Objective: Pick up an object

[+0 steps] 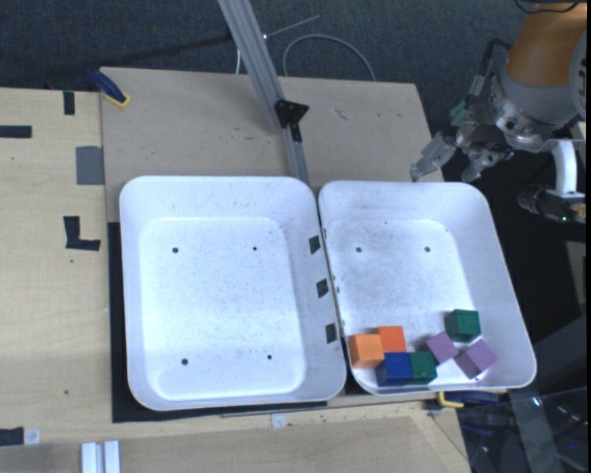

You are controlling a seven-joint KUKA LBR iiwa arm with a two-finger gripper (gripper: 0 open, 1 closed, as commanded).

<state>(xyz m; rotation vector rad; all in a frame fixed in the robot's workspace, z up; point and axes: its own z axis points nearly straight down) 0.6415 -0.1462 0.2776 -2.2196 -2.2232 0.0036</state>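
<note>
While the arm (pixel 544 47) is hanging over the bench's (pixel 207 126) far right corner, you are looking at its gripper (pixel 453 158) sitting just outside the far edge of the right bin (pixel 394 254), above bare bench and clear of the bin's floor. Its fingers (pixel 426 162) are standing somewhat apart and are gripping nothing; no block is lying between them.

The blocks are all sitting in the right bin, crowded along its near edge. An orange block (pixel 366 349) is lying toward the near left corner, with a second orange-red block (pixel 391 339) touching it on the far side. A blue block (pixel 397 367) and a dark green block (pixel 423 366) are resting side by side against the near wall. A purple block (pixel 440 346) is sitting just beside them, another purple block (pixel 475 359) is lying toward the near right corner, and a green block (pixel 462 323) is sitting just beyond those two.

The left bin (pixel 217 284) is lying beside the right one, their inner rims touching.
</note>
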